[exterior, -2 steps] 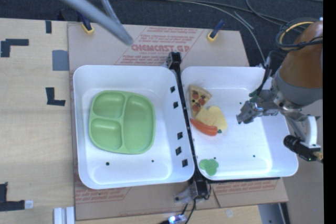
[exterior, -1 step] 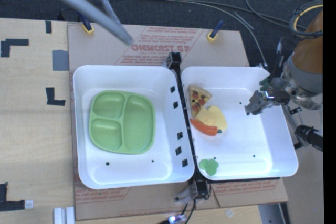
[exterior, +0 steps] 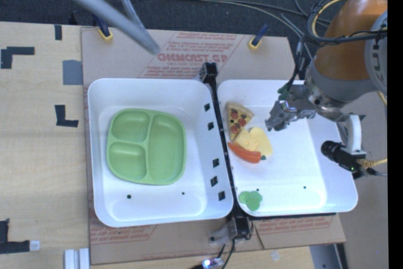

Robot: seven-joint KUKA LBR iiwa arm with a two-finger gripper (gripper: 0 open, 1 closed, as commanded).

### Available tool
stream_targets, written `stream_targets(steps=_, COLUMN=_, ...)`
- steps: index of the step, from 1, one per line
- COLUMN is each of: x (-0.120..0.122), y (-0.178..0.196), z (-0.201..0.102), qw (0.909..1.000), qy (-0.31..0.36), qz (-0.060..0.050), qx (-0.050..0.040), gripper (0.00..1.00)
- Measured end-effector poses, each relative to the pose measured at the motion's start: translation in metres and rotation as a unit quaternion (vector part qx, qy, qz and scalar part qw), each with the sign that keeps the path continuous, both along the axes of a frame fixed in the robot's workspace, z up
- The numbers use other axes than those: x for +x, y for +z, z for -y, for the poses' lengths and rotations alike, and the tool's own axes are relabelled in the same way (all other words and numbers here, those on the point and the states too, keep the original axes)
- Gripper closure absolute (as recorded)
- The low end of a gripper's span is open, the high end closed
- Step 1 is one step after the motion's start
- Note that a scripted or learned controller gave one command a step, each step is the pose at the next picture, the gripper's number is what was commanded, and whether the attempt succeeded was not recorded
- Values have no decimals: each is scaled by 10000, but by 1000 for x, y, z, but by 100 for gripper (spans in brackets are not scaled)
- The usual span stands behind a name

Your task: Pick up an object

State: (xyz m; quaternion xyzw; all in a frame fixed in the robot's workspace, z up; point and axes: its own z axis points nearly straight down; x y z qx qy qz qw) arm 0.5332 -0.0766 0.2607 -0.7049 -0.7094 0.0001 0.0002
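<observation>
The desk (exterior: 38, 154) is pale wood with black tape marks, topped by a cardboard sheet (exterior: 189, 50) printed in red. On that sheet sit two shallow white bins side by side. The left bin (exterior: 113, 205) holds a green divided plate (exterior: 147, 147), lying flat toward its left half. The right bin (exterior: 315, 198) holds the small toys. The arm (exterior: 349, 41), grey with an orange band, reaches in from the right above the right bin. Its hand (exterior: 277, 120) hangs over the bin's upper middle; whether its fingers are spread or pressed together I cannot tell. Just left of it lies a toy pizza slice (exterior: 238, 118), beside the divider. Below that, a pale yellow piece (exterior: 260, 140) touches an orange carrot-like toy (exterior: 244, 152). A small green toy (exterior: 251, 200) sits near the bin's front left corner.
</observation>
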Motion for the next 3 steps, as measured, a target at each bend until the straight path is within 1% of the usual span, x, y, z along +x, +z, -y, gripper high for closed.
stream_targets(steps=2, x=40, y=3, z=-88, qw=10000, qy=-4, qz=1, qx=2, gripper=100)
stream_targets(steps=3, x=56, y=-15, z=-141, qw=10000, qy=-4, qz=-9, qx=-2, gripper=100)
